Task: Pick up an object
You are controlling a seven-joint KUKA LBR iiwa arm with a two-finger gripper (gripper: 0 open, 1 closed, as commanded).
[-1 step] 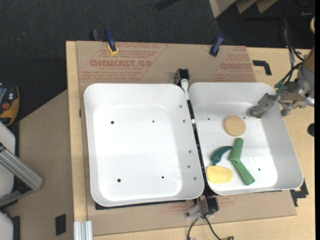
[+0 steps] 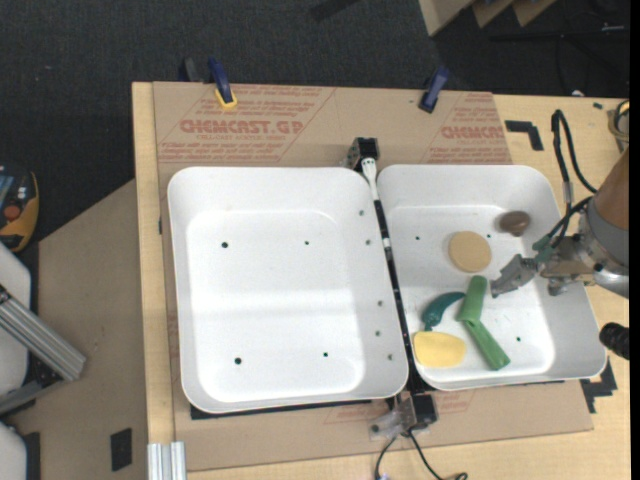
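Observation:
The right bin [image 2: 530, 183] holds several objects. A tan round disc [image 2: 469, 251] lies near its middle, and a small brown lump [image 2: 514, 222] sits behind it to the right. A long green stick [image 2: 481, 324] lies slanted toward the front, with a teal curved piece [image 2: 440, 308] on its left and a yellow piece [image 2: 439, 349] at the front edge. My gripper [image 2: 515, 273] hangs low over the right part of this bin. It is just right of the green stick's upper end and below the brown lump. I see nothing in its grasp.
The left bin [image 2: 190, 268] lies beside the right one, split from it by a black divider strip [image 2: 385, 258]. Clamps [image 2: 222, 86] hold the cardboard bench top at the back. A black cable [image 2: 562, 158] runs along the right bin's far right side.

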